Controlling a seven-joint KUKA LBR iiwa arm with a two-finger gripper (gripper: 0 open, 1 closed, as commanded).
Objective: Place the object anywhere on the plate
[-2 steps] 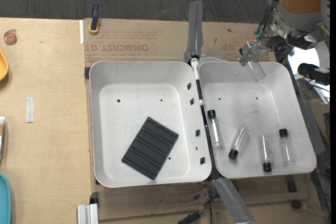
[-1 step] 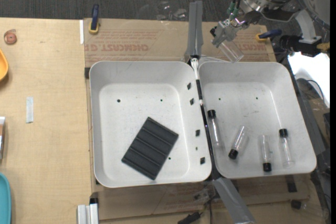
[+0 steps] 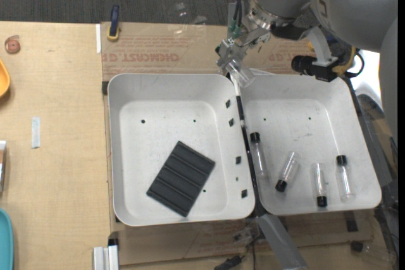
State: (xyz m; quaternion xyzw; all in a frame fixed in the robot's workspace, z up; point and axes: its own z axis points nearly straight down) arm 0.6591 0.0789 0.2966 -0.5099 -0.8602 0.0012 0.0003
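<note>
Tool (image 3: pixel 233 63) is seen above the far rim, where the left bin (image 3: pixel 115 136) and the right bin (image 3: pixel 297 90) meet. Whether it is apart or together cannot be told; the tip is small and blurred against the cardboard behind. A pale, glassy shape is noted at the tip, but it cannot be confirmed as a held tube.

Plate (image 3: pixel 181 177): dark, ribbed, rectangular, lying flat and skewed in the near half of the left bin, clear of the walls.

Four clear tubes with black caps are counted on the floor of the right bin:
- first tube (image 3: pixel 256 152), along the wall nearest the left bin
- second tube (image 3: pixel 286 171), tilted, near the middle
- third tube (image 3: pixel 320 183) and fourth tube (image 3: pixel 342 174), side by side towards the right

Step in hand is judged to be either a carry towards the plate or an approach for a pick; this is not settled.

For a good result:
- If a tube is held, travel is best kept high over the dividing rims, and release made low over the plate's middle, with the tube laid along the ribs so that rolling is checked.
- If nothing is held, the second tube is preferred, being free on all sides; the first is judged awkward against the wall.
- Round, smooth tubes are expected to slip, so a grasp across the middle is advised.
</note>
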